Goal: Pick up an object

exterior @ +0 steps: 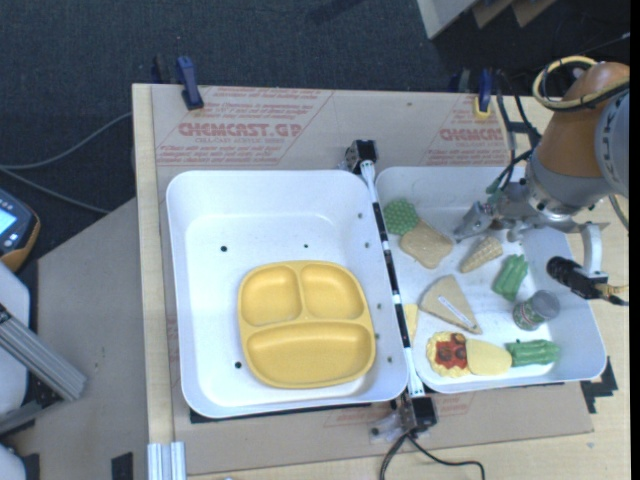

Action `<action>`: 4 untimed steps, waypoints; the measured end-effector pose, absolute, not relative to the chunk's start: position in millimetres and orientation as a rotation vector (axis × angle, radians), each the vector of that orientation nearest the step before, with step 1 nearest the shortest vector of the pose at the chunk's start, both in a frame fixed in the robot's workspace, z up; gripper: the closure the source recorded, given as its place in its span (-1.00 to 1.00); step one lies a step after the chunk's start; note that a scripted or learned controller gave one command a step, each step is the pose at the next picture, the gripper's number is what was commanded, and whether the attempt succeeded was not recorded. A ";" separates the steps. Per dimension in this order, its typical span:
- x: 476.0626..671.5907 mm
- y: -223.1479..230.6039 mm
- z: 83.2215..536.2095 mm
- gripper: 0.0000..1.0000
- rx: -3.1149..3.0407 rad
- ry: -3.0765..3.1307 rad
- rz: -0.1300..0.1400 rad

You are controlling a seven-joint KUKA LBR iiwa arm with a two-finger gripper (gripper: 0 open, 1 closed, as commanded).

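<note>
The end effector [487,220] hangs at the right bin's [590,363] 1 o'clock corner; whether it is open or closed, I cannot tell. Just below it lies a corn piece [481,254]. Eight food items crowd this bin. The left bin [200,218] holds one yellow divided plate [305,323], with open floor toward 12 o'clock.

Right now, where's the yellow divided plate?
In the camera view, the yellow divided plate lies in the left white bin, toward its lower middle, just left of the divider between the two bins and apart from the toy food in the right bin.
</note>
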State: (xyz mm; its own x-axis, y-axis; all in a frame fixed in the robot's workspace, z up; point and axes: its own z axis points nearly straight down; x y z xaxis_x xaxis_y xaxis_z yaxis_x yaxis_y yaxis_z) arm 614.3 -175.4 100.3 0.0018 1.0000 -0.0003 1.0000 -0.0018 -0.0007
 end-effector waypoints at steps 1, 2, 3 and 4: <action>582.6 -215.1 84.3 -1.00 -2.221 -2.216 -0.001; 529.9 -188.9 84.2 -1.00 -2.218 -2.215 0.003; 532.9 -189.7 94.8 1.00 -2.223 -2.222 -0.002; 583.5 -120.1 84.1 1.00 -2.214 -2.232 -0.005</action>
State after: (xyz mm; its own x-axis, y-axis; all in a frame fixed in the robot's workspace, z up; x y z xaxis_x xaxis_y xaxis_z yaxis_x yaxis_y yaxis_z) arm 583.5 -120.1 84.1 -0.0078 1.0000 0.0009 1.0000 0.0078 0.0039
